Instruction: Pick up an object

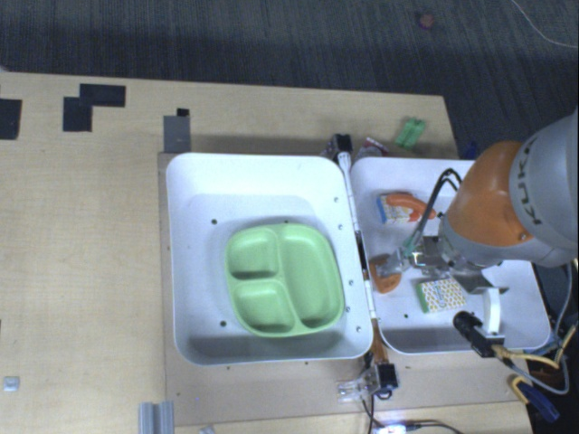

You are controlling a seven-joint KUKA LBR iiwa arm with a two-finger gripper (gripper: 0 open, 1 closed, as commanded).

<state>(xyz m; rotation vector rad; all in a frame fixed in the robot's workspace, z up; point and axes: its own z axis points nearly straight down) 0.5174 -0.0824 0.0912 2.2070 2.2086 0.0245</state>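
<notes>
Arm (534,197) is low over the right bin (516,333), gripper (391,268) at its left wall, directly above a small orange object (387,282). Cannot tell the gripper's state. Step in hand: descent onto the target, grasp unconfirmed. Next: close squarely on the object, lift straight, clear of the wall and the patterned packet (443,294).

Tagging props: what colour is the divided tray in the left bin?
Light green tray, seen in the camera view.
</notes>
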